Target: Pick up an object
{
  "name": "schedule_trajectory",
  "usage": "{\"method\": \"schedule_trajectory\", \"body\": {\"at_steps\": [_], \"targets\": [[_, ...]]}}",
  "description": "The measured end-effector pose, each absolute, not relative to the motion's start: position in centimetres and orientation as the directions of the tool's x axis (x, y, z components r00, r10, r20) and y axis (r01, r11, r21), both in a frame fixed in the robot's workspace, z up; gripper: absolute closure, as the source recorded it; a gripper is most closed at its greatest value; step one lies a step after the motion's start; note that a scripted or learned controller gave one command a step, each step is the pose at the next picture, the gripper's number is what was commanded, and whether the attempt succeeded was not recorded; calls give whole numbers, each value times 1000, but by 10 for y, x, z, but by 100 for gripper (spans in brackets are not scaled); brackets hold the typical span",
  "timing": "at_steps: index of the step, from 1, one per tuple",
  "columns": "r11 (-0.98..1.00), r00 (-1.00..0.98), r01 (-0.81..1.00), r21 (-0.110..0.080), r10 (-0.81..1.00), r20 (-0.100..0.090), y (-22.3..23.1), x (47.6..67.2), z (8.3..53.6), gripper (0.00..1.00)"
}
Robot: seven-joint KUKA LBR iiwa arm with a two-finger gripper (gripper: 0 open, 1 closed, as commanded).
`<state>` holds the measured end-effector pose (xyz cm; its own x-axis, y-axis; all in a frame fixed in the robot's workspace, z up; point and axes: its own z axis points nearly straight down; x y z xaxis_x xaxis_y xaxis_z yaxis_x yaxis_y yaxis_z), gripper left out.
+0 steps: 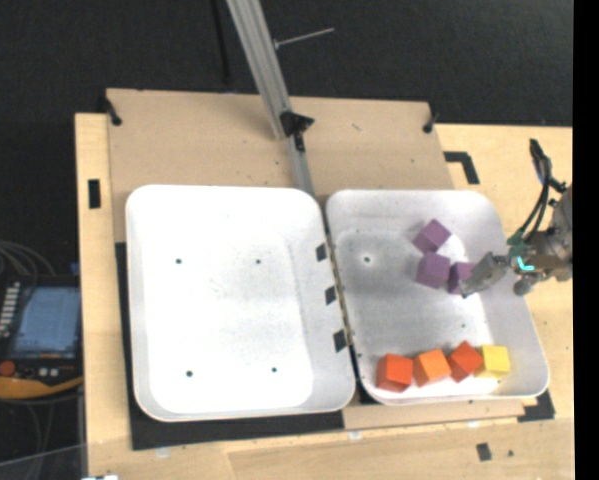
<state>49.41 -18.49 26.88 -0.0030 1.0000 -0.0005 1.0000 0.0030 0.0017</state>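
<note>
Nothing is lifted yet: the claw [479, 276], whose spread I cannot tell, sits low in the right bin [399, 218] touching the purple blocks [434, 268], grasp and lift remaining.

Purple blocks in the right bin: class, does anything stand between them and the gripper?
Nothing visible does. The gripper reaches in from the right, right beside the purple blocks. The row of orange blocks and the yellow block sits nearer the bin's front edge, out of the way.

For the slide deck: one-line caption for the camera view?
Gripper reaches into the right bin beside purple blocks; orange and yellow blocks line its near edge.
</note>
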Motion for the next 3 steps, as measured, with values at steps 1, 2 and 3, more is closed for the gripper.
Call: {"method": "schedule_trajectory", "body": {"at_steps": [1, 2, 3], "targets": [[1, -1, 1000, 3, 1000, -1, -185, 494, 269, 0], [-2, 2, 1000, -3, 1000, -1, -185, 497, 226, 0], [-2, 2, 1000, -4, 1000, -1, -190, 498, 183, 0]]}}
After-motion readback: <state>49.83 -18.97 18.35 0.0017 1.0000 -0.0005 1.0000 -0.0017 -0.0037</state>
